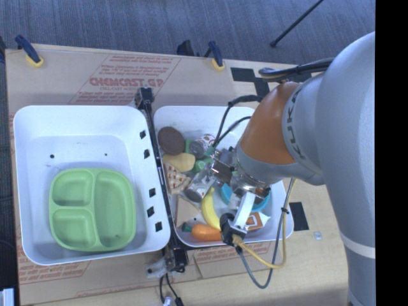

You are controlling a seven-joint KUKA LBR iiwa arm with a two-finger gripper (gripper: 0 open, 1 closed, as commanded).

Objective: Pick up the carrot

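The carrot (205, 233) is orange with a small green top. It lies flat along the front wall of the right bin (191, 113), just below a yellow banana (210, 206). My gripper (215, 164) hangs low over the middle of that bin among the toys, behind the carrot and apart from it. The grey wrist and orange band hide most of it. A white bracket (242, 210) with a yellow cable hangs from the wrist and ends close to the carrot's right tip.
The right bin also holds a brown round piece (171, 139), a pale yellow lump (183, 162), a waffle-like slice (177, 182) and a blue dish (260, 203). In the left bin (38, 126) lies a green divided plate (92, 208). A black clamp strip (155, 171) joins the bins.
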